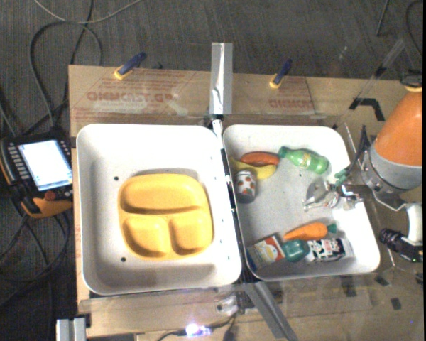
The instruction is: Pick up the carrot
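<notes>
Low in the right-hand shallow white bin (355, 251), the tapered orange carrot with green top (309, 231) lies flat; just above it, at centre right, the metal two-finger gripper (319, 196) hangs spread, grasping nothing.

Left bin (92, 190): yellow divided tray (167, 214). Right bin (355, 183): green bottle (305, 160), small ball (246, 185), milk carton (325, 249).

Tray (167, 214) in left bin (92, 212); carrot (307, 231) in right bin (355, 254), behind carton (325, 248).
</notes>
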`<control>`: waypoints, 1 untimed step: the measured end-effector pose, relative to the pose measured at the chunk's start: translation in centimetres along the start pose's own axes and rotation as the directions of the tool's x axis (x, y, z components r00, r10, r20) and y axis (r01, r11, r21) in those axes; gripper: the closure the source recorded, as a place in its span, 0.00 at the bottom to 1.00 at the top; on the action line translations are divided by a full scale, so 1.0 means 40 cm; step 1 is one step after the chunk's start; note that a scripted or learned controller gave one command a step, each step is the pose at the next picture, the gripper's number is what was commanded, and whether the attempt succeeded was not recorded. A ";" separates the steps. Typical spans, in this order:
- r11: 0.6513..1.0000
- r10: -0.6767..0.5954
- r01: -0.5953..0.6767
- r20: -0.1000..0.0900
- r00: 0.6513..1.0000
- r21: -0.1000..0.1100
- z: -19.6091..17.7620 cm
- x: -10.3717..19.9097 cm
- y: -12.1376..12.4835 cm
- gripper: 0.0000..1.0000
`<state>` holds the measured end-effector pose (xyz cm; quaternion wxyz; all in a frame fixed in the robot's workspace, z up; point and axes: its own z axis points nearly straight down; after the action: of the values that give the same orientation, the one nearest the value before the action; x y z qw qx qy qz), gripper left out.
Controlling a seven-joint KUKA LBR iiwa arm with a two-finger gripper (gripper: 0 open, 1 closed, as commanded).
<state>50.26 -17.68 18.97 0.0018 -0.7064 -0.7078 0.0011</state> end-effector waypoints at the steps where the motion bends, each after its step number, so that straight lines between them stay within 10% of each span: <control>1: 1.000 0.023 -0.023 0.003 1.000 -0.015 0.251 0.009 -0.031 0.00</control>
<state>48.97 -17.32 8.95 -0.0047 -0.7145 -0.6996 -0.0028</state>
